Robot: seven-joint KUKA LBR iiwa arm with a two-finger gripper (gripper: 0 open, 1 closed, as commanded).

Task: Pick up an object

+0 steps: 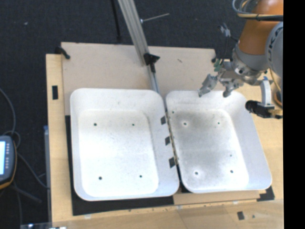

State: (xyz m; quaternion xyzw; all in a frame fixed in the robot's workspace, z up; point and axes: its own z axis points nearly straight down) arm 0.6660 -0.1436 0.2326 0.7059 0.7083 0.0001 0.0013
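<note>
Bins are counted first: two shallow white bins, side by side on the bench [57,128], the left bin [81,128] and the right bin [252,142] meeting approx. at the view's centre. Small dark dots are seen in each bin floor: four in the left, about six in the right, though faint ones are hard to tell from speckling. A grey, dusty smudge is spread over the right bin's floor; the left is cleaner. Three small dark clips [167,141] are seen along the seam between the bins. One grey arm w/ an orange band [259,27] is seen entering from the right, and one tool [215,90] hangs above the far rim of the right bin, near its upper right corner. Its two fingers are seen spread apart, w/ nothing between them. No loose object to be picked can be made out in either bin, so the task's thing cannot be placed. One slanted aluminium rail [133,25] is seen running down from the top to the bins' far edge, w/ a black bracket on it. One handheld device w/ a screen [5,159] is seen at the left edge, off the bench, cables trailing near it; its screen is too small to read. No brand, label or writing can be read anywhere.
</note>
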